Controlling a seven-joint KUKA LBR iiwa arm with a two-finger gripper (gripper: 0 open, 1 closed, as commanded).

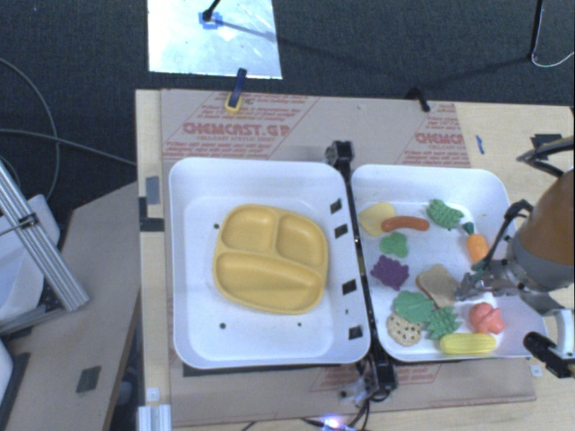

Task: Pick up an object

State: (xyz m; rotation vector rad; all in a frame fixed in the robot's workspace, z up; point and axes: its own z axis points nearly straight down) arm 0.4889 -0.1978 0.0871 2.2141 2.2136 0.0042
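Note:
The right bin point(490, 185) holds several toy foods: a yellow lemon point(376, 214), a red sausage point(404, 224), a green leafy piece point(445, 212), an orange carrot point(477, 244), purple grapes point(390, 272), a tan bread slice point(437, 283), green lettuce point(413, 306), a cookie point(404, 331), a red tomato point(486, 316) and a yellow corn cob point(467, 343). My gripper point(473, 283) reaches in from the right and hangs low over the bin, just right of the bread slice and above the tomato. Nothing is visibly held.
The left bin point(193, 241) carries a yellow divided plate point(269, 257). A black divider point(355, 250) runs between the bins. The arm's body point(548, 241) covers the right bin's right rim. Cardboard lies under both bins.

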